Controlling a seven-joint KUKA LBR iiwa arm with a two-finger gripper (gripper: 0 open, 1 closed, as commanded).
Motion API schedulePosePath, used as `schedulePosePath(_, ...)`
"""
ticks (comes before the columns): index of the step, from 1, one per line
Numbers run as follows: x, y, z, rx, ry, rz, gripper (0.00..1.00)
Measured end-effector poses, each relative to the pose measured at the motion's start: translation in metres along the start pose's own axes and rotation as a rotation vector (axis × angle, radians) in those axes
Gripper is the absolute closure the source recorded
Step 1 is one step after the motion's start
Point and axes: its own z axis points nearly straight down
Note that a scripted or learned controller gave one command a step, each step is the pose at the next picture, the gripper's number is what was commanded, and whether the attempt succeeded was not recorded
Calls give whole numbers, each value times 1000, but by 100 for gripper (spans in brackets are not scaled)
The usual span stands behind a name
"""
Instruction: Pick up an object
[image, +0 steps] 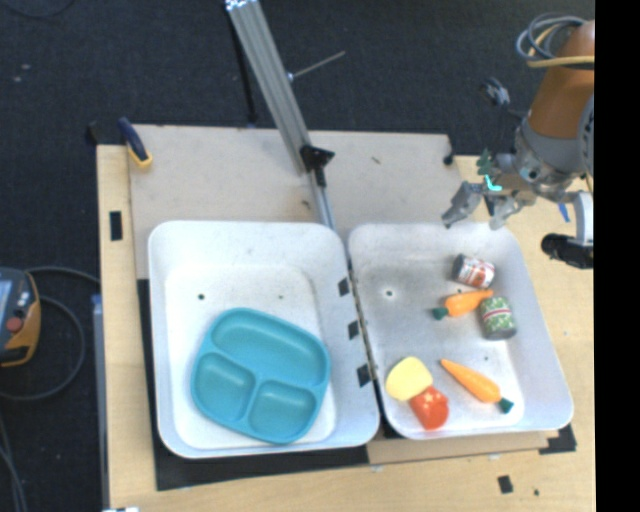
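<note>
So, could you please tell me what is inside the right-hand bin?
The right bin holds two small cans, two carrots, a yellow piece and a red piece. Whatever lies beneath them is covered.

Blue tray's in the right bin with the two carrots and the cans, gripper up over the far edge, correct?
Not quite. The camera view shows the blue tray in the left bin, alone. The two carrots and the cans are in the right bin, with the gripper over its far edge.

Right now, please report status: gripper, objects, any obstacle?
Gripper open, holding nothing, above the right bin's far edge. Nearest object: small can, lying just below it. Nothing between them.
</note>
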Motion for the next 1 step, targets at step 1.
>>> schedulePosePath(1,0,0,0,0,0,0,0)
